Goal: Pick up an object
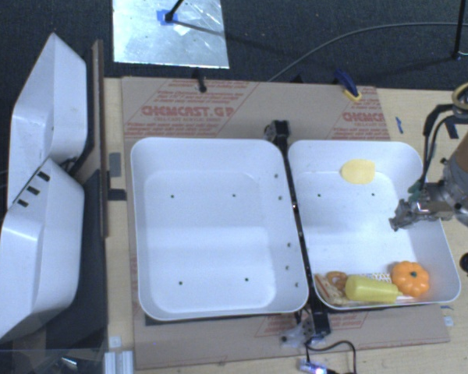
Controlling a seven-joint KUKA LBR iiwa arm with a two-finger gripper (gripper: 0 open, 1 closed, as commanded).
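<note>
Round, ribbed orange pumpkin [410,277], perhaps plastic

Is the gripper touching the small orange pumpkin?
Apart. The camera view shows bare bin floor between the gripper and the pumpkin.

Toys [372,284] along right bin's [327,156] near wall

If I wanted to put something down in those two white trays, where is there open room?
The left bin shows bare floor from wall to wall. In the right bin, the middle is free, between the pale yellow disc near the far wall and the near edge. That near edge is crowded: pretzel, yellow corn-like piece, orange pumpkin. The gripper hangs by the right wall.
</note>
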